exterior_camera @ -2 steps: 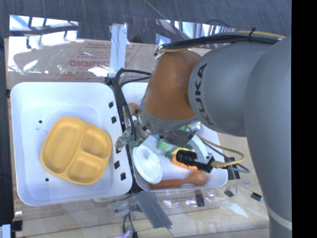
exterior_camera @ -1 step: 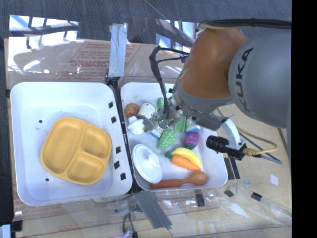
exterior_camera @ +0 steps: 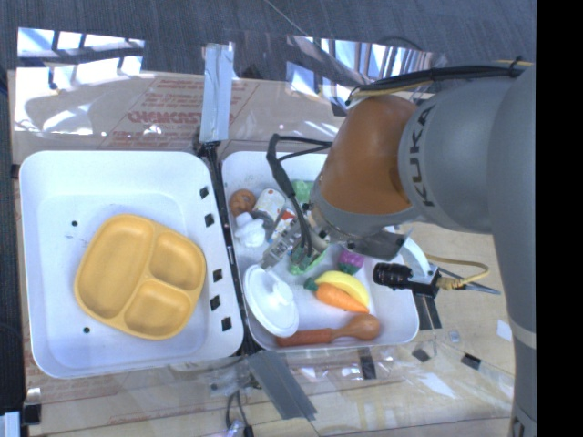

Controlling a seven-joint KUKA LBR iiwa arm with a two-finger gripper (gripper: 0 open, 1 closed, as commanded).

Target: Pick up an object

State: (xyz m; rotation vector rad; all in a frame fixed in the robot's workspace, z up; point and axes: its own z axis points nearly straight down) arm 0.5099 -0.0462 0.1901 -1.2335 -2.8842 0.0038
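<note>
Camera view: hand (exterior_camera: 284,242) low just left of banana (exterior_camera: 344,287).

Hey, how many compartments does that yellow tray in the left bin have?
3. The yellow tray has one long compartment along its left side, one at upper right and one at lower right. None look hidden.

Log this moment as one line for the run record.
arm: over right bin | gripper: low among toys | banana: lying free | left bin: yellow tray
</note>
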